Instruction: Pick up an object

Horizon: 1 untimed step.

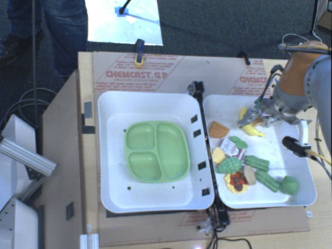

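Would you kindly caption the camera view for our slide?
Gripper reaching over a banana in the right bin; green tray in the left bin.

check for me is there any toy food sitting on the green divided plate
No, the green divided plate sits bare in the left bin.

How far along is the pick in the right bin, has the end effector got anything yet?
Done: the arm has reached into the right bin, and its end effector sits low at the yellow banana. In hand: a grasp try at that banana; I cannot tell whether it is gripped. Left: lifting something clear. The banana looks to lie on the bin floor, and the green divided plate sits in the left bin.
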Each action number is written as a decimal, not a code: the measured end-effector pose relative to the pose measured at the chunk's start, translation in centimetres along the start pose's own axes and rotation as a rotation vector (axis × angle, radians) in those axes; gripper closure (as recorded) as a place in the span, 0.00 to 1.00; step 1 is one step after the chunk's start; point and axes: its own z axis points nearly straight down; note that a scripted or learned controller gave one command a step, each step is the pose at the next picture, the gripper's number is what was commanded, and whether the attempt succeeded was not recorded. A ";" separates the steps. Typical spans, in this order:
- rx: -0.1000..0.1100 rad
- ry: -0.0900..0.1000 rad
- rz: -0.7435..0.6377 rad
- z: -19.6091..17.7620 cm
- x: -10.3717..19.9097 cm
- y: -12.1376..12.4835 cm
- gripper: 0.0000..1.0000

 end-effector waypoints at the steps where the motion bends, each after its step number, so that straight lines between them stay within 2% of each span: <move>1: 0.010 0.005 0.002 0.1 4.7 -7.5 0.00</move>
